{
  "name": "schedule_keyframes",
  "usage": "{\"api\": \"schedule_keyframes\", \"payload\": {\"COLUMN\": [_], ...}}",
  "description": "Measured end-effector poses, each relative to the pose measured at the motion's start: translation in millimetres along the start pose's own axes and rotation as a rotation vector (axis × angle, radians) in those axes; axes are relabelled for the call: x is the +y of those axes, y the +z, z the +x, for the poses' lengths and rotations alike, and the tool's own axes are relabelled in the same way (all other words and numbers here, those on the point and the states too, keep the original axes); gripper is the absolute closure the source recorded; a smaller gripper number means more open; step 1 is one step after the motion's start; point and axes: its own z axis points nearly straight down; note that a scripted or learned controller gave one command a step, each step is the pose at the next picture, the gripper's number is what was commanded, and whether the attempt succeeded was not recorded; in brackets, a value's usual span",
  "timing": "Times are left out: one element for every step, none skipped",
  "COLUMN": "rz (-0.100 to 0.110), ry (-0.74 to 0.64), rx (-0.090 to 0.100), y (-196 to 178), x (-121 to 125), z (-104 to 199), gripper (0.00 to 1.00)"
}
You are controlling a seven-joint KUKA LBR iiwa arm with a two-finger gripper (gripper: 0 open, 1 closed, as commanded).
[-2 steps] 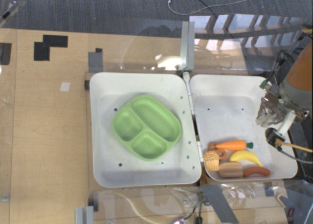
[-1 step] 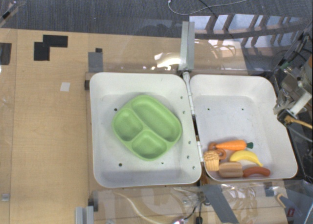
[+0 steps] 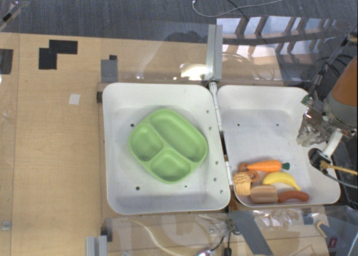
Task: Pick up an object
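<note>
From above I see two white bins side by side on the wooden bench. The left bin [image 3: 120, 193] has a green plate [image 3: 168, 145] with three sections; it lies near the middle and is turned at an angle.

The right bin [image 3: 263, 109] holds a small group of toy food, all pushed into the front edge of the bin. There is a carrot [image 3: 264, 166], orange with a dark green tip, lying flat. Just under its right end is a banana [image 3: 281, 180], yellow and curved. To the left is a small ridged beige piece [image 3: 242, 182]; I cannot say what food it is. Beside it lies a brown block, maybe bread [image 3: 263, 194], and to its right a red-brown sausage [image 3: 293, 196], touching or almost touching the banana. These pieces lie close together, some touching.

The arm [image 3: 344, 90] comes in from the right, grey with the orange band visible. The gripper [image 3: 313, 134] is over the right edge of the right bin, apart from the food, which is lower and more to the left. How wide it stands I cannot tell; the metal parts are blurred together. Nothing is seen in it.
</note>
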Motion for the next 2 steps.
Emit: {"api": "schedule_keyframes", "payload": {"rz": [-0.003,-0.005], "ry": [0.009,0.026], "rx": [0.001,0.001], "y": [2,-131], "x": [0,-47], "z": [15,76], "gripper": [1.0,1.0]}}
